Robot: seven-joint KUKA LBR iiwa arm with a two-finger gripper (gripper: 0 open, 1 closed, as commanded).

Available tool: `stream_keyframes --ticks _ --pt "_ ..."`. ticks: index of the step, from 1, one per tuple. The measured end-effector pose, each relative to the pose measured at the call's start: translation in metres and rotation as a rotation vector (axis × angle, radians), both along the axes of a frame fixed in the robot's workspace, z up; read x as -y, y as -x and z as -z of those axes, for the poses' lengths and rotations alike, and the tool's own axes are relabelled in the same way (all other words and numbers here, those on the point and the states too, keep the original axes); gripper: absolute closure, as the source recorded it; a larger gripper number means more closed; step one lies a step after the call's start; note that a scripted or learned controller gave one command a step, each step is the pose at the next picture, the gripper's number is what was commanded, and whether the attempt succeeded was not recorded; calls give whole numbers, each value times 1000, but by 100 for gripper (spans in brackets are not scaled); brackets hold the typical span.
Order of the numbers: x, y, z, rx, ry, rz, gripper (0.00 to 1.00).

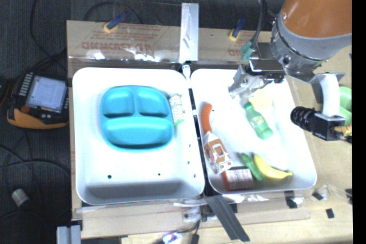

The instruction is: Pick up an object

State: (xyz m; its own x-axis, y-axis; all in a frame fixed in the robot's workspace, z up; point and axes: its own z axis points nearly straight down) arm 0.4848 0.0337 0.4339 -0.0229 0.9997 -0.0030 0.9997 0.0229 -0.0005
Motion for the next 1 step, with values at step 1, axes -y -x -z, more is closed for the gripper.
stream_keyframes --ticks 1 --pt "39 0 76 -2 0 -292 100"
